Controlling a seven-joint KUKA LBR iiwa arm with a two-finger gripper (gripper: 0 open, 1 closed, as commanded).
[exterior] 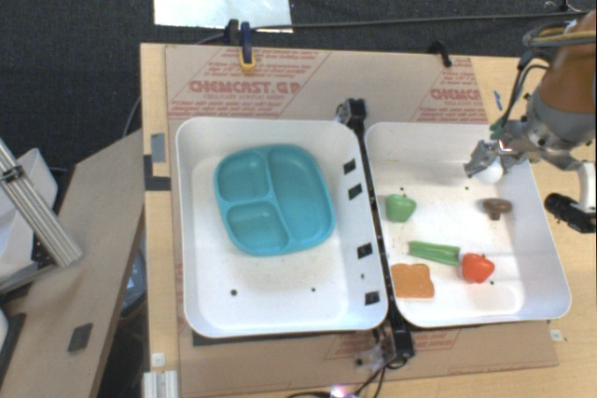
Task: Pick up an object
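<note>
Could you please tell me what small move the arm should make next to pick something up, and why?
Probably ease the hand toward the small brown mushroom-shaped toy and lower over it. The hand hovers near the far right of the right white bin, and that toy lies closest, standing apart from the other toys, so there is room around it.

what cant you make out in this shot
- Gripper, camera view: small and blurred, so open or shut is unclear, as is whether it holds anything.
- Arm: cut off by the right edge.
- Brown object in the right bin: too small to identify.
</note>
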